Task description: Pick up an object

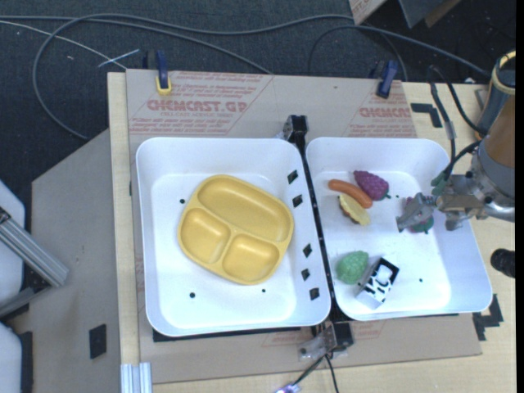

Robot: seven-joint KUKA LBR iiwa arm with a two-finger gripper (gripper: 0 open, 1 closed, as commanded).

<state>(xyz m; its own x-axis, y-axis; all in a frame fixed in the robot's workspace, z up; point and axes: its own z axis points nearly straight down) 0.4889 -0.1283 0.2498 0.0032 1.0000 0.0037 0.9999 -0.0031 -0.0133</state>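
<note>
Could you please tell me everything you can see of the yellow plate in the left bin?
The yellow plate is a rounded-square tray, seemingly smooth plastic, split by raised ridges into three compartments: one large at the far side and two smaller at the near side. It lies flat and right way up, turned at a slant, near the middle of the left bin, resting on the bin's white floor. All three compartments hold nothing, and only the bin floor touches it.

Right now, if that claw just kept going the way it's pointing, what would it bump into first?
Probably the yellow toy. The gripper points left across the right bin, and that piece lies nearest in line. Height is unclear, so it might pass over.
</note>
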